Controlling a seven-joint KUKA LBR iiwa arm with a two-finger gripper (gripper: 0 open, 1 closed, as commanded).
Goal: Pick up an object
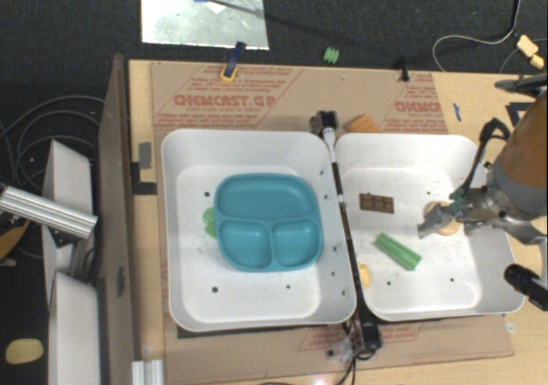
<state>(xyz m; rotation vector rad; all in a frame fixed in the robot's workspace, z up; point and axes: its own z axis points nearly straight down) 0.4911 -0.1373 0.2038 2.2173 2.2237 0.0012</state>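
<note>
The gripper (435, 222) hangs low over the right bin (428, 154), nothing held; whether it is spread or pressed together cannot be told. The green block (398, 251) lies on that bin's floor just left of and below the gripper, long axis running upper-left to lower-right. The arm (522, 178) enters from the right edge, wrist pointing left; the brown piece (376, 203) lies farther left.

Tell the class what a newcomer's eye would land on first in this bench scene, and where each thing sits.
First comes the teal divided plate, filling the middle of the left bin, with a bit of green poking out at its left edge. Next, in the right bin, a green block lies tilted near the front, with a small brown piece behind it. The arm's tool hangs over the right bin's right side.
</note>
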